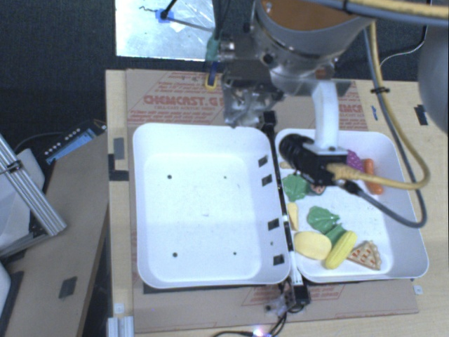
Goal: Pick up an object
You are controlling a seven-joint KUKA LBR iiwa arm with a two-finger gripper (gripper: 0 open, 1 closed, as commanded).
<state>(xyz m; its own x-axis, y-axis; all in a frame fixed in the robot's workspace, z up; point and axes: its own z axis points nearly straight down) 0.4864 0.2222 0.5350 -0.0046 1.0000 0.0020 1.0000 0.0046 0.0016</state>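
Observation:
The right bin (403, 209) holds several toy foods. Among them are a green leafy piece (295, 187), a darker green piece (323, 218), a yellow lump (311, 245), a yellow-green corn cob (339, 249), a tan wedge (365, 255), a purple piece (355, 161) and an orange piece (373, 185). My gripper (245, 109) is a metallic block above the far rim of the left bin (203, 209), near the divider. It hangs apart from all the toys. Nothing shows in its grasp.
A white post and a black cylinder (306, 156) with a yellow hose (382, 184) hang over the right bin's far left corner, covering part of its contents. The big orange and grey arm body (309, 12) looms above the bins' far edge. Clips line the divider (278, 202).

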